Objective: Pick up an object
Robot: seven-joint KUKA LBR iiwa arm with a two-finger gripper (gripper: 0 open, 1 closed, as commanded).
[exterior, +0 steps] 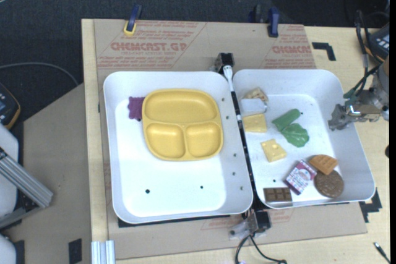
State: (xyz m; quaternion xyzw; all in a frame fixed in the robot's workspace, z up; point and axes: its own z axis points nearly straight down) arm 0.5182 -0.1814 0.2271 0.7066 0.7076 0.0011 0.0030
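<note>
Spanning most of the view, the bench [198, 40] is covered with brown printed board and carries two shallow white bins side by side. The left bin [173, 195] lies well away from the end effector [344, 115]; a yellow divided tray [182, 123] fills its upper half, with a purple item [135, 107] tucked against the tray's far edge. Below the tray that bin's floor is bare and open.

The right bin [346, 151] is the nearer one, and the end effector sits at its right rim, about level with the green object [291, 128], with a stretch of bare white floor between them. How far the end effector is open cannot be told from this view, and nothing is seen held in it.

Objects to pick lie further in from the end effector. Past the green object, a yellow cheese wedge [273, 149] and a pale yellow block [255, 123] sit towards the divider between the bins, with a beige piece [254, 96] above them by a white block. Below the end effector, near the bin's lower right corner, a brown round cookie [328, 184] touches an orange-brown piece [323, 163]; a small purple-and-white packet [300, 177] lies just beside them, and a dark chocolate bar [277, 195] rests against the lower rim.
</note>
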